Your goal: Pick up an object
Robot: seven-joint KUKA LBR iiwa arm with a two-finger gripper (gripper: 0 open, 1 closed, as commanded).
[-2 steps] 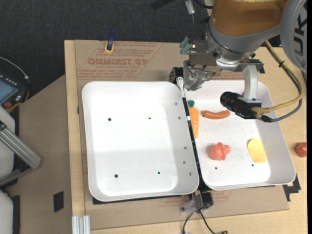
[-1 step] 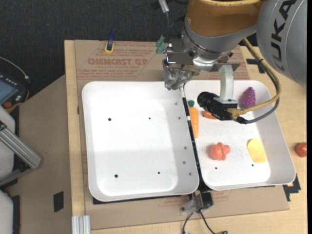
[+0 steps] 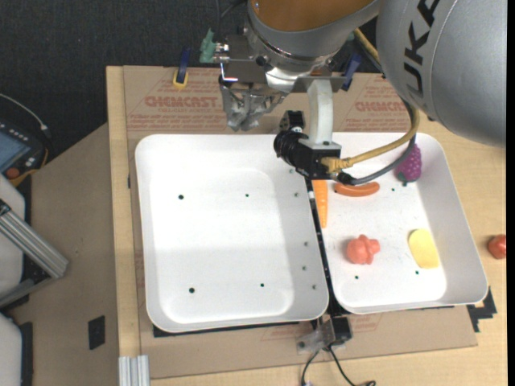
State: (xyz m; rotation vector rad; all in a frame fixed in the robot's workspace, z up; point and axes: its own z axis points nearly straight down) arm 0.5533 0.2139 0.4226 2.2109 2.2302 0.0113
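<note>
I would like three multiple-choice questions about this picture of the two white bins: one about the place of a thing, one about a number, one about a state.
1. Where does the orange carrot lie?
A. in the middle of the left bin
B. at the left edge of the right bin, beside the divide
C. on the cardboard outside the bins

2. How many toy foods lie inside the right bin?
A. two
B. five
C. eight

3. What is the state of the yellow piece?
A. it lies in the bin, apart from the gripper
B. it hangs from the arm
C. it lies on top of the carrot

Answers: 1 B, the carrot lies along the inner edge. 2 B, carrot, red sausage, purple grapes, pink piece and yellow piece. 3 A, it lies near the right bin's front right, far from the gripper.
</note>
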